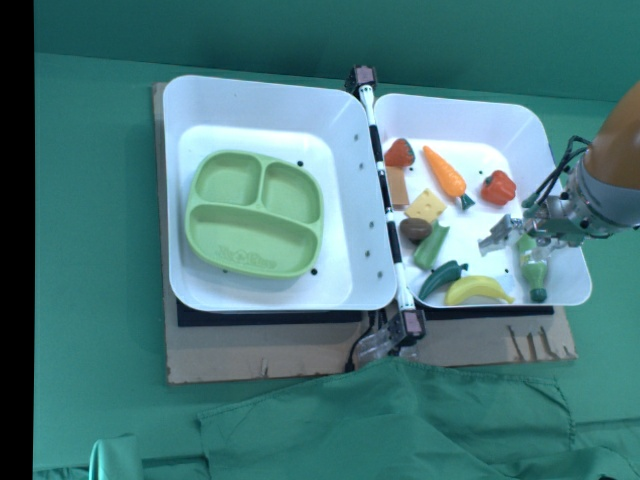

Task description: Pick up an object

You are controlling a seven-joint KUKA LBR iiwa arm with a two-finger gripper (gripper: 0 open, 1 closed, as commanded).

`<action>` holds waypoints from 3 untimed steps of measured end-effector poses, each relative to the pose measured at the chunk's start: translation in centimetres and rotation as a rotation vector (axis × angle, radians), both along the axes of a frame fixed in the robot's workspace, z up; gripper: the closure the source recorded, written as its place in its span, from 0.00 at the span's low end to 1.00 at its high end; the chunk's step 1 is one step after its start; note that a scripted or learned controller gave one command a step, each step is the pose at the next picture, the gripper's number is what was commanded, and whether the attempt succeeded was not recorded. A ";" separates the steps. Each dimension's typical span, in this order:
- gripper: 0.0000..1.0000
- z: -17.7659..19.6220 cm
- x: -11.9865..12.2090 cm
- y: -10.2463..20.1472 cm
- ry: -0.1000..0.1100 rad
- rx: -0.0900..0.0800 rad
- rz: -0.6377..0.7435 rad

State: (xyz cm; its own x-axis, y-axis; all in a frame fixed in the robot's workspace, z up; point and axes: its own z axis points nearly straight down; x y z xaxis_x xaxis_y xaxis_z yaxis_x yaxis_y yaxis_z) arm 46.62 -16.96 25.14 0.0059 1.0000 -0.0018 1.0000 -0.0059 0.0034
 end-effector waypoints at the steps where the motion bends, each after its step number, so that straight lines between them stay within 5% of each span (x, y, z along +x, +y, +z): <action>1: 1.00 1.0 0.2 0.0 -0.004 -0.002 -0.002; 2: 1.00 -5.1 0.0 0.9 0.007 0.002 0.001; 3: 1.00 -3.6 0.2 0.7 -0.003 -0.003 -0.002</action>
State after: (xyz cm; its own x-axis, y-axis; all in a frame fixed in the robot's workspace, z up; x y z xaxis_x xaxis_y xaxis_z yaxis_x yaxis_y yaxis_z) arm 46.78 -16.26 21.51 0.0080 1.0000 -0.0043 0.9999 -0.0079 0.0068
